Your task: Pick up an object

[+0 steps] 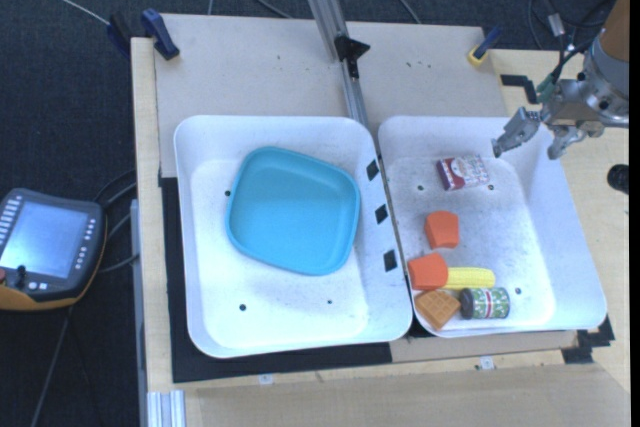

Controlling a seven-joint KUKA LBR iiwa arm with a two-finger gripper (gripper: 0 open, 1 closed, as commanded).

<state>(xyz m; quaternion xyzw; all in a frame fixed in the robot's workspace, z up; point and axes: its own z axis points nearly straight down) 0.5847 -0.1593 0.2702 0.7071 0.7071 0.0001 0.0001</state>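
Objects for picking all lie in the right bin (560,215): a small red-and-white packet (462,173) near the far side, an orange block (442,229) toward the middle, and at the near edge a cluster of a second orange block (428,271), a yellow corn cob (470,278), a waffle-like tan piece (437,307) and a small can with a green label (486,303). The left bin (200,155) holds a blue plate (293,210). The gripper (532,136) hangs over the far right corner of the right bin, its two fingers spread apart with nothing between them, well above the bin floor and closest to the packet. By this reading the task is at its start: no object is lifted or gripped, and choosing a target, descending, closing and raising are all left to do. The packet and the can bear printing, but it is too small to read; no brand can be made out.
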